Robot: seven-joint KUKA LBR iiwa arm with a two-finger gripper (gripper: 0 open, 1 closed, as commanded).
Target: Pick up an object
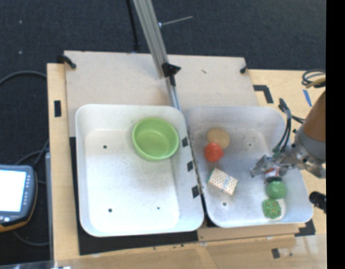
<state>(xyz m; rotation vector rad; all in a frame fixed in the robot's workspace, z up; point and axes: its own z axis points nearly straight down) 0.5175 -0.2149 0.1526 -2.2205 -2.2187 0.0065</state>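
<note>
Claw [271,170] sits low in the right bin [239,116] near its right edge, just above the green ball [276,189]; finger state can't be told. Green bowl [155,139] sits at the left bin's [94,150] top edge.

The arm [313,129] is cut off at the right edge, so just its orange band and wrist show. The gripper [271,167] covers the far part of a green ball [276,189]. At the left edge, a screen device [10,195] is half cropped.
</note>
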